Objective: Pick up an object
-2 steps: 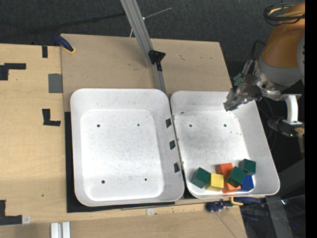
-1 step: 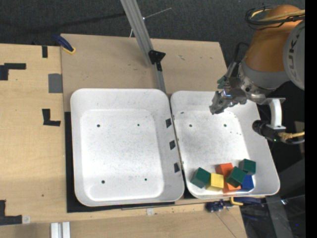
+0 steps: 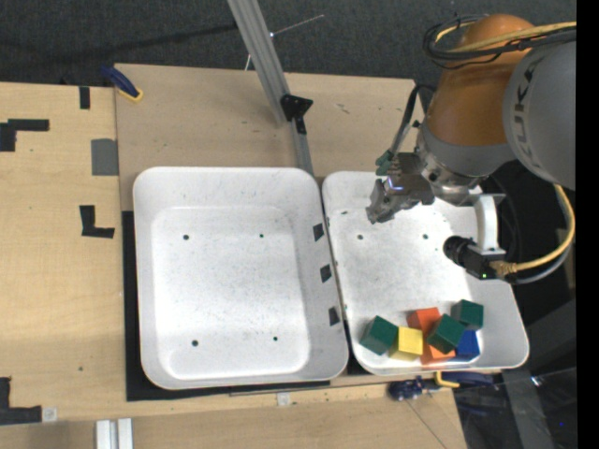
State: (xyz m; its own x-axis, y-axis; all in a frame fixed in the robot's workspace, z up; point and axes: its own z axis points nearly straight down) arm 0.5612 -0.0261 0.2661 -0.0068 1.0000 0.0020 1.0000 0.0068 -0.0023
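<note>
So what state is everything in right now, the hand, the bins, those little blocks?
hand: raised over the right bin's far end, nothing seen in it
right bin: holds the blocks at its near end
blocks: huddled together, some touching or overlapping
left bin: sits level beside the right bin

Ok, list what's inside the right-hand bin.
The right bin holds a cluster of blocks near its front edge: green, yellow, orange, blue. The gripper hangs over its back part; the floor beneath it is covered.

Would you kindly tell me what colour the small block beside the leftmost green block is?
Yellow: the small yellow block in the right white bin, seen in the camera view.
</note>
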